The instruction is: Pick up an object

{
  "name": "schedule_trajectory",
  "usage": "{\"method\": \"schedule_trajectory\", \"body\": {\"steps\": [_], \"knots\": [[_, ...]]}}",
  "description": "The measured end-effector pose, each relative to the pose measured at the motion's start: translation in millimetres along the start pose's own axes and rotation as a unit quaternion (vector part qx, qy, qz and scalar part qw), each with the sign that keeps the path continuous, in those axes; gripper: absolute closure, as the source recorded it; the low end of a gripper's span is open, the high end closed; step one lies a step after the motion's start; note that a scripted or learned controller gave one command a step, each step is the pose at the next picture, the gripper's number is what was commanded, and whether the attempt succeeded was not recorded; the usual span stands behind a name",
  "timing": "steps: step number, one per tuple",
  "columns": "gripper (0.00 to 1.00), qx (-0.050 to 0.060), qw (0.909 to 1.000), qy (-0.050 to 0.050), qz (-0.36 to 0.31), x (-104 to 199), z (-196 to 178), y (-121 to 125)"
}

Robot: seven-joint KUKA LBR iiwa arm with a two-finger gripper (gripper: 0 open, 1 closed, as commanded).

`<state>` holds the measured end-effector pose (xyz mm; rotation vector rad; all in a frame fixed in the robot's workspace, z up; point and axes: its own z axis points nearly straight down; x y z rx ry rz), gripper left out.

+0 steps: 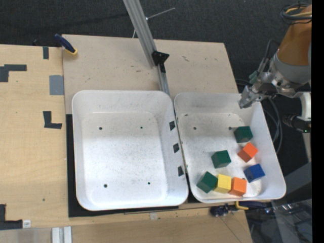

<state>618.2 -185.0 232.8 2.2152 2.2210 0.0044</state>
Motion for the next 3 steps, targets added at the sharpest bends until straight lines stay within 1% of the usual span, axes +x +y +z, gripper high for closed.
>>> {"method": "schedule_trajectory", "body": {"steps": [1,2,3], "knots": [[1.00,0.001,1.0000,0.000,0.001,0,-29,1],[1.00,0.002,1.0000,0.001,-0.002,57,-34,10],[1.00,0.003,1.0000,0.001,-0.002,120,-29,16]]}}
